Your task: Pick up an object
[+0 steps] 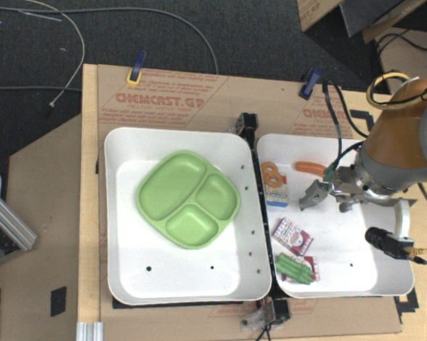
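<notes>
The right bin [353, 274] holds several small objects. A brown pretzel [273, 175] and a thin orange carrot-like piece [310, 167] lie at its far left, with a small blue and white item [275, 200] just below the pretzel. A pink packet [292, 236] and a green bean-like toy [295, 268] lie toward the near left. My gripper [330, 199] hangs over the bin's middle, right of the pretzel and just below the orange piece. Its fingers stand open with nothing between them.
The left bin [115, 217] carries a green divided plate [188, 199]. A black cable fitting [387, 242] juts from the arm over the right bin's right side. Blue clamps [137, 66] hold the cardboard at the bench's far edge.
</notes>
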Controlling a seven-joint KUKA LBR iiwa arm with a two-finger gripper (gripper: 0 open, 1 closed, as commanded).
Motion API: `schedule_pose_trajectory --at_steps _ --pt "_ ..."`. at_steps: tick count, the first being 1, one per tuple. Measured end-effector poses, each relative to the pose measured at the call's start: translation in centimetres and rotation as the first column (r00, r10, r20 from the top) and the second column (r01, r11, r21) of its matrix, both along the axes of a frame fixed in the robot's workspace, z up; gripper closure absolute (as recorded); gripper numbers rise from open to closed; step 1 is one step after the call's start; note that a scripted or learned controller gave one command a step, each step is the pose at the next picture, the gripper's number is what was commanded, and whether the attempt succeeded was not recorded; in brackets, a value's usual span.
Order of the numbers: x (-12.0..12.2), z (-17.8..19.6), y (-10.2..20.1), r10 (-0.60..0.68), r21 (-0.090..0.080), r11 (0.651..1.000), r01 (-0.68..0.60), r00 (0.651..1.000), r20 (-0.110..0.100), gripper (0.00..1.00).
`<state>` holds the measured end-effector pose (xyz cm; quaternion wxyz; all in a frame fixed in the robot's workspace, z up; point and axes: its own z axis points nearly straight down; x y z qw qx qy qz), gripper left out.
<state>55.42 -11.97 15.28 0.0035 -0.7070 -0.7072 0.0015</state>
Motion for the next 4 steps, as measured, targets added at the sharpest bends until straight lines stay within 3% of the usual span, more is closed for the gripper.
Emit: schedule_pose_trajectory --at_steps 1,2,3,4 --pt "0.5 -4.5 0.4 0.000 0.000 1.000 0.000 1.000 0.000 0.00" --pt "0.7 -3.1 0.3 -0.001 -0.001 1.000 0.001 1.000 0.007 1.00" --pt "1.6 3.1 0.4 0.001 -0.004 1.000 -0.001 1.000 0.015 1.00" --pt "1.7 5.9 0.4 0.001 -0.003 1.000 -0.001 1.000 0.012 1.00"
